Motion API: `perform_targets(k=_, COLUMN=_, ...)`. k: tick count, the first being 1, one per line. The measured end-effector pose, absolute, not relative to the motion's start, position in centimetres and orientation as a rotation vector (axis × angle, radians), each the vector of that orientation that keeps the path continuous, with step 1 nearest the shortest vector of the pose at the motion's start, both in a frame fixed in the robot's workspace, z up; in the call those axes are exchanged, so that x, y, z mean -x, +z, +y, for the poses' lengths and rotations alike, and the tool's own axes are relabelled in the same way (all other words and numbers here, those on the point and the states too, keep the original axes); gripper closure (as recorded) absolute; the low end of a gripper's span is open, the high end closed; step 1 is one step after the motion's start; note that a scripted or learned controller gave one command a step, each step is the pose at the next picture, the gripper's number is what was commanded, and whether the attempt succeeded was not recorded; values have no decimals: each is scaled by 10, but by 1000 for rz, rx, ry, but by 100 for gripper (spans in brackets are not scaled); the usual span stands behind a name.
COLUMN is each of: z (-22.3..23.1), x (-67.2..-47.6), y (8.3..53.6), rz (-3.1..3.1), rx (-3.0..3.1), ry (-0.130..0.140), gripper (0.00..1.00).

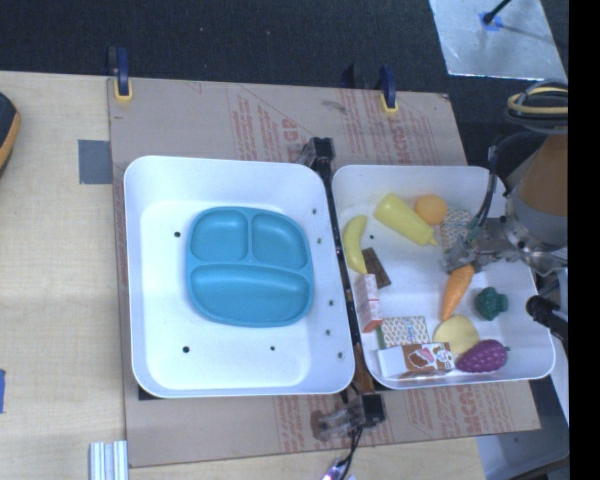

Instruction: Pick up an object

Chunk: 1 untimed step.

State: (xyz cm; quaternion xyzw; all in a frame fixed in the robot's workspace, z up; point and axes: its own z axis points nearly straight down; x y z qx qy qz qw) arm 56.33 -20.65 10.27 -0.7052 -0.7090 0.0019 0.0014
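Two shallow white bins sit side by side on the bench. The left bin (150, 268) holds a blue divided plate (248, 266) lying flat near its centre. The right bin (380, 180) holds the loose toy items that the task may draw from.

Contents of the right bin, as seen from above:
- A yellow banana (353, 243) lies along the left wall, with a small brown bar (376, 266) just beside it.
- A yellow corn-like piece (405, 219) lies toward the back, touching or nearly touching a small orange ball (431, 208).
- An orange carrot (456, 290) lies tilted near the middle, its upper end close under the gripper.
- A dark green piece (491, 303) sits to the right of the carrot.
- A pale yellow lemon-shaped fruit (457, 334) and a purple grape bunch (483, 356) rest near the front wall, next to two small printed cartons (416, 358).

The arm enters from the right, its orange band visible at the edge. The gripper (466, 246) is down inside the right bin, between the orange ball and the top of the carrot. Its metal parts blur together at this scale, so whether the jaws are spread or closed cannot be told, and no object can be seen between them.

Task status: judged from this layout, the pick is not complete. Every visible object rests on the bin floor. The approach appears done; closing on an item, most likely the carrot or something beneath the gripper, and lifting it clear remain.
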Motion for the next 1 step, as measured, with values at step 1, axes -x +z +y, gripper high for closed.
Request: perform_targets(k=1, z=-140, x=-608, y=149, rz=-2236, rx=2210, ry=-6, gripper=100)
